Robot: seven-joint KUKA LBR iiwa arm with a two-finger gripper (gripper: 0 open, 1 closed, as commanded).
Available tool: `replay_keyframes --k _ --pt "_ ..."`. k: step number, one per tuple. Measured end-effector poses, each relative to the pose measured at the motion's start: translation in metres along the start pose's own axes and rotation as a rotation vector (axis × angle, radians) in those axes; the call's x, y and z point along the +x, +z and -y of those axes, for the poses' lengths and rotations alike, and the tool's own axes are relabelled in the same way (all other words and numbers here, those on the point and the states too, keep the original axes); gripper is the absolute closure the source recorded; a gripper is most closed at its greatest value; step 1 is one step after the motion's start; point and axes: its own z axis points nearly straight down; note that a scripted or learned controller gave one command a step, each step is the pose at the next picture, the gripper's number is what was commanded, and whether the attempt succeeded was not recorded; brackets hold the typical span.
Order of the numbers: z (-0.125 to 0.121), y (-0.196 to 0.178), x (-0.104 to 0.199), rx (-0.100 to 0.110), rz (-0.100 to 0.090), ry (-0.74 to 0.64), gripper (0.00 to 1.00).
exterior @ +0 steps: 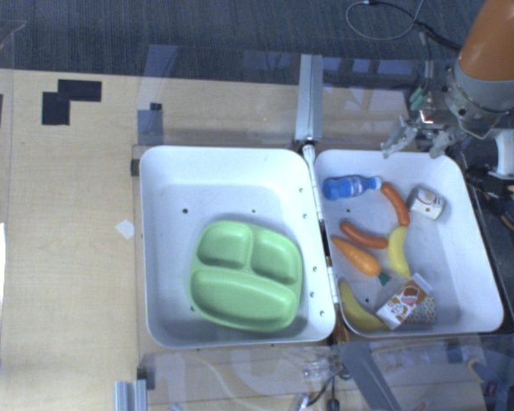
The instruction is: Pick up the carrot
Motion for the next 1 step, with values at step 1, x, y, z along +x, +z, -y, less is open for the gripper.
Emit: replay_keyframes --k 1 --pt "0.0534 0.1004 0.0199 0.000 0.000 -0.254 0.00"
